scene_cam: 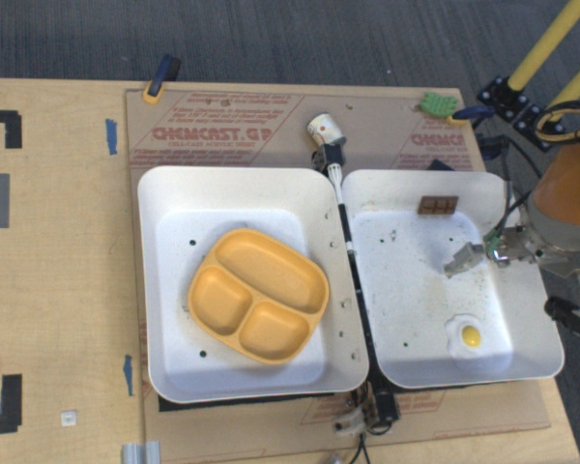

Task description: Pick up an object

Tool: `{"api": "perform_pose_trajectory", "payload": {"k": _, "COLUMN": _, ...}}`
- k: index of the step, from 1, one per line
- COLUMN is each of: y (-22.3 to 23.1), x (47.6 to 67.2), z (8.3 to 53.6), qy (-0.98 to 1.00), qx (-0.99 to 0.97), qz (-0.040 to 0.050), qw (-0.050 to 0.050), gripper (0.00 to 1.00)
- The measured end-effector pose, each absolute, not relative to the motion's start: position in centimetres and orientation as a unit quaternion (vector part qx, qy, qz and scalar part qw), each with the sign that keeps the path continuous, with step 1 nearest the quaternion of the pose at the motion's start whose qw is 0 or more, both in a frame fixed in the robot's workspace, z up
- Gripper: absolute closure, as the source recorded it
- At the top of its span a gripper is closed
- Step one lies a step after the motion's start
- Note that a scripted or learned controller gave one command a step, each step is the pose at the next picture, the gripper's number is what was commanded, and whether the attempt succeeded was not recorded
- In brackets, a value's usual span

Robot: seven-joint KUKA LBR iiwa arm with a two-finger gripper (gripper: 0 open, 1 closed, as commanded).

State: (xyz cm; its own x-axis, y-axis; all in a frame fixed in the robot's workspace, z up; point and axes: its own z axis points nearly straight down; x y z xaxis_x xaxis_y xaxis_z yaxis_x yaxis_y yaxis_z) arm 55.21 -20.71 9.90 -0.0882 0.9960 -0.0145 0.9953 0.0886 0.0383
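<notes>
Camera view puts the pincer [461, 259], whether spread or pressed together I cannot tell, mid-right over the right bin [532, 356], gripping nothing visible; fried egg [470, 335] and chocolate bar [438, 205] lie unlifted, so picking remains undone.

A brown chocolate bar [438, 205] is lying flat near the right bin's far wall, up-left of the gripper [461, 259], a toy fried egg [469, 335] is resting just below it, and a yellow divided tray [258, 294] is sitting well left.
</notes>
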Motion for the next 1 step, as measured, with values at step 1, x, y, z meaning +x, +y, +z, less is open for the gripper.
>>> {"api": "perform_pose_trajectory", "payload": {"k": 1, "y": -18.42, "x": 61.14, "z": 8.93, "qy": 0.749, "qx": 0.662, "qz": 0.0009, "qw": 0.002, "gripper": 0.0}}
